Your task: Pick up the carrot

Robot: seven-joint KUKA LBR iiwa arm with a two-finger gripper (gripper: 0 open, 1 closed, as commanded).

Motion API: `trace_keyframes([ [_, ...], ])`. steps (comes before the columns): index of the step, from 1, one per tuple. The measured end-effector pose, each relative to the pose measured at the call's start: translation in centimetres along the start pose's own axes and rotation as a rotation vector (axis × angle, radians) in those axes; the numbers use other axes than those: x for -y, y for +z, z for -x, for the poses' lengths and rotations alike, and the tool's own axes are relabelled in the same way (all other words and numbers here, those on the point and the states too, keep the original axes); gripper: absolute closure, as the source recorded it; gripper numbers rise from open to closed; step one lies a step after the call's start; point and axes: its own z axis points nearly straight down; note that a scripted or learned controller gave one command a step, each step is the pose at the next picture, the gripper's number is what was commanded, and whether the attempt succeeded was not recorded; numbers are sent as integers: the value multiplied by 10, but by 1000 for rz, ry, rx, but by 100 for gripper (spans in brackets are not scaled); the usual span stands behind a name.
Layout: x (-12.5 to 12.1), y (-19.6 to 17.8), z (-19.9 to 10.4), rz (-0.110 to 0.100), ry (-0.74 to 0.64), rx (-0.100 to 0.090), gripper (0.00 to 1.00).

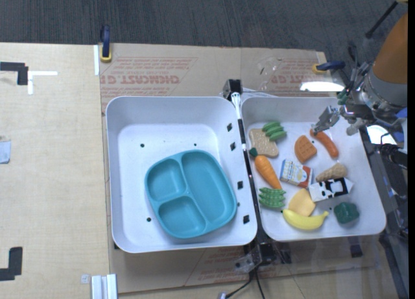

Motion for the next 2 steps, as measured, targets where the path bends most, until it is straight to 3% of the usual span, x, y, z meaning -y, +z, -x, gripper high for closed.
trace_keyframes([
  [1,7,93,-71,17,102,-1,0],
  [2,7,84,-68,20,104,5,100],
])
